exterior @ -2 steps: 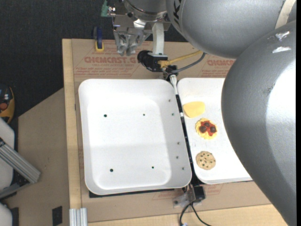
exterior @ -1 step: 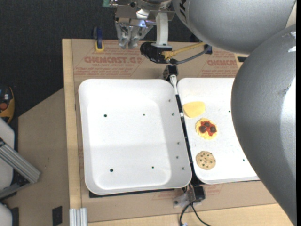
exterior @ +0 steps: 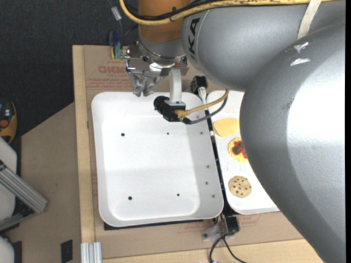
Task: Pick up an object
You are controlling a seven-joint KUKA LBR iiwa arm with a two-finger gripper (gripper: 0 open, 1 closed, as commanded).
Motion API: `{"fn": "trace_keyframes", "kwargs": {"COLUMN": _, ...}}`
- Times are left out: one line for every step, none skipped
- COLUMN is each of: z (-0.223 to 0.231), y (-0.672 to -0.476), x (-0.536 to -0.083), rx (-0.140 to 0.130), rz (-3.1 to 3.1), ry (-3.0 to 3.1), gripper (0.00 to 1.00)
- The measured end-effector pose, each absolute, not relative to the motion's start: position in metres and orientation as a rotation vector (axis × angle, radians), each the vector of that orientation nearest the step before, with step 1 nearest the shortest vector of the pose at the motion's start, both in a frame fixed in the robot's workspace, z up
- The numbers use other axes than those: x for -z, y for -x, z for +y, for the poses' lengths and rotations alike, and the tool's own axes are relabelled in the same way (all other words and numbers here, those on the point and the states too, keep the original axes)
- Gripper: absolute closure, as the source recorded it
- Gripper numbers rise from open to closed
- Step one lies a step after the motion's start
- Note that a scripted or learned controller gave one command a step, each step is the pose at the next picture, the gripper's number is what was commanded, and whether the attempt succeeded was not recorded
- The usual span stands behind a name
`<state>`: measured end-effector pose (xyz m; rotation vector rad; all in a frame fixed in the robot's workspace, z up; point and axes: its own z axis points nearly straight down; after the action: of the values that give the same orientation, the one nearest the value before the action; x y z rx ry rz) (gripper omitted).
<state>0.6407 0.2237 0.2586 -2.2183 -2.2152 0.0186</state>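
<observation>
— Fingers? The gripper [exterior: 143,86] hangs over the left bin [exterior: 109,163] at its 12 o'clock rim, nothing between the prongs; open or closed, I cannot tell.

— And the objects?

— In the right bin [exterior: 258,206]: a yellow piece [exterior: 226,127], a red one [exterior: 238,149] at its 6 o'clock, then a cookie [exterior: 239,186].

red "CHEM" on cardboard [exterior: 107,69], "KA" on arm [exterior: 193,30]

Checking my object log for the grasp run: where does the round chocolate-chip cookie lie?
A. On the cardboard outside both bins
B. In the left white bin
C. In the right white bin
C: the round chocolate-chip cookie rests on the floor of the right white bin, near its front edge.
</observation>
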Motion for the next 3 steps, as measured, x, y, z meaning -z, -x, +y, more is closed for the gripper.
{"fn": "trace_keyframes", "kwargs": {"z": 0.224, "y": -0.636, "x": -0.293, "rx": 0.005, "rz": -2.223, "ry": 2.222, "gripper": 1.0}}
{"fn": "trace_keyframes", "kwargs": {"z": 0.225, "y": -0.645, "x": -0.319, "rx": 0.007, "rz": -2.225, "ry": 2.221, "gripper": 1.0}}
{"fn": "trace_keyframes", "kwargs": {"z": 0.225, "y": -0.667, "x": -0.341, "rx": 0.008, "rz": -2.225, "ry": 2.221, "gripper": 1.0}}
